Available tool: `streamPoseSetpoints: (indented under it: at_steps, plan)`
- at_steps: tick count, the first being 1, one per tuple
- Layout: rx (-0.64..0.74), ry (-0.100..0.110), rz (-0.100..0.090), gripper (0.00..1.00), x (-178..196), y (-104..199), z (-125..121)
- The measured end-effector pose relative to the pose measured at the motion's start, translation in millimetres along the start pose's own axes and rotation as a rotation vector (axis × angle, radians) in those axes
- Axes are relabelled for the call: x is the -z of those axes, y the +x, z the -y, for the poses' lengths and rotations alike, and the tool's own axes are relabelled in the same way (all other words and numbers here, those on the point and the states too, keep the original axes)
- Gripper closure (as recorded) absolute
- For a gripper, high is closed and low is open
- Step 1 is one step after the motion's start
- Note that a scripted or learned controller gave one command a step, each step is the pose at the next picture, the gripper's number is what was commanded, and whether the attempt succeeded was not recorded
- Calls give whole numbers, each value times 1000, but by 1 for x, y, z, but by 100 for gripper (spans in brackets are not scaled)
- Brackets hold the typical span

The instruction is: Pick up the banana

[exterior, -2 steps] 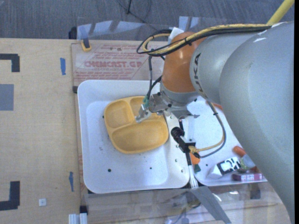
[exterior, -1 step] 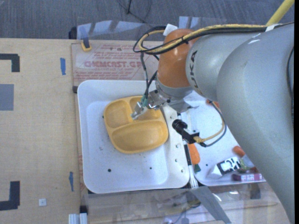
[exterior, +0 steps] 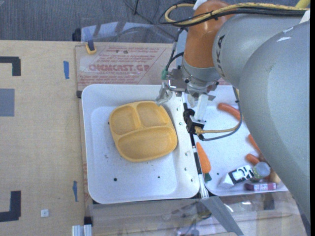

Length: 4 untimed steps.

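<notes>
My gripper (exterior: 189,98) hangs below the orange wrist band (exterior: 204,28), over the ridge between the two white bins at their far end. It sits just past the top right corner of a yellow divided plate (exterior: 142,131) lying in the left bin (exterior: 91,146). The big grey arm covers much of the right bin (exterior: 221,132), hiding what lies under it.
Orange carrot-like pieces lie in the right bin (exterior: 203,160) (exterior: 230,110) (exterior: 252,157). A black-and-white packet (exterior: 240,175), a round lid (exterior: 262,169) and a dark red item (exterior: 261,186) sit at its near edge. A cardboard sheet (exterior: 123,65) lies behind the left bin.
</notes>
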<state>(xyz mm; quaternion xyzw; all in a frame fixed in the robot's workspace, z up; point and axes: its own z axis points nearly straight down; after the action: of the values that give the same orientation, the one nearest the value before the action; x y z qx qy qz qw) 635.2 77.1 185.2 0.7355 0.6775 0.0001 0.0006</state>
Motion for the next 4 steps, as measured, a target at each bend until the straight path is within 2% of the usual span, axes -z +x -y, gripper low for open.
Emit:
streamPoseSetpoints:
  at_steps: [1, 2, 3, 4]
  plan:
    - [40, -26, -13, 0, -64, 43, 38]
    - [-437, 2, 0, 0, 34, 29, 23]
    - [-312, 4, 0, 0, -86, 48, 117]
    - [-323, 10, 4, 100, -79, 43, 117]
